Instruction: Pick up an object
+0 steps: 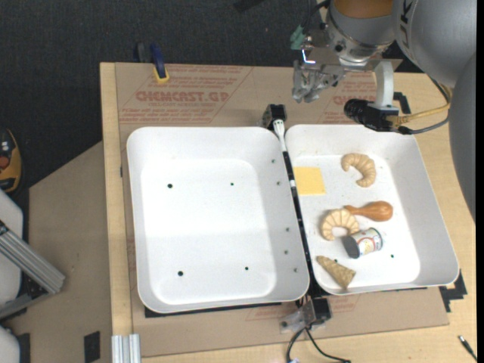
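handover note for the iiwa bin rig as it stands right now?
Gripper: up above the far edge of the right bin, nothing between its fingers; open or shut not readable.
Right bin contents: croissant, yellow cheese slice, drumstick, second croissant, small can, wedge-shaped piece.
Left bin: no items.
Done: no pick yet.
Left: descend, grasp one item, lift.

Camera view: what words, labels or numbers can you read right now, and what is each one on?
"CHEMCAST.G.P", faint red print, roughly as it reads, on the brown board under the bins.
More red print on the board by the gripper: too blurred to read.
Label on the small can in the right bin: too small to read.
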{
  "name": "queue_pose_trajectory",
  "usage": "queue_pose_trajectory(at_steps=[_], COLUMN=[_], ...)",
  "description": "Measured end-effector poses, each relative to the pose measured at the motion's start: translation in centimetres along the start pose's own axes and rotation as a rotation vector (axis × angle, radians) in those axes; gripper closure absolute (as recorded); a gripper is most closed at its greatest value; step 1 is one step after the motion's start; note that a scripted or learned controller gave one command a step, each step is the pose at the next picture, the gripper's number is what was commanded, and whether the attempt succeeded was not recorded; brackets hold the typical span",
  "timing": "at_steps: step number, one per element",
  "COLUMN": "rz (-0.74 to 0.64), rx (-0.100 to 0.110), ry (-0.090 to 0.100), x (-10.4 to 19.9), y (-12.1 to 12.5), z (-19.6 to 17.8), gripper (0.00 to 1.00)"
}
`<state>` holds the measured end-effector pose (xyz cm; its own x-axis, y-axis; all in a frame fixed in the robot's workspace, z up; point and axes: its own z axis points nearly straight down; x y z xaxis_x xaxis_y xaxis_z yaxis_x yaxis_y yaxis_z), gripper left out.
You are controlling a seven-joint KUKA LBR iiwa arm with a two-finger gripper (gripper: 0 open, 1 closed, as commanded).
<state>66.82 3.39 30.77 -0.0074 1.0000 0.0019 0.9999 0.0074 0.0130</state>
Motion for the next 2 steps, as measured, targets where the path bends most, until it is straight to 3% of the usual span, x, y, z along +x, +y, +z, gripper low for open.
queue_pose_trajectory(at_steps=[1, 2], rz=[0.001, -0.001], rx=[0.020, 0.009], ry=[0.000, 0.002], x=[6.8, 15.1], y=[-0.3, -0.2], z=[6.2, 4.9], gripper=[1.00, 1.00])
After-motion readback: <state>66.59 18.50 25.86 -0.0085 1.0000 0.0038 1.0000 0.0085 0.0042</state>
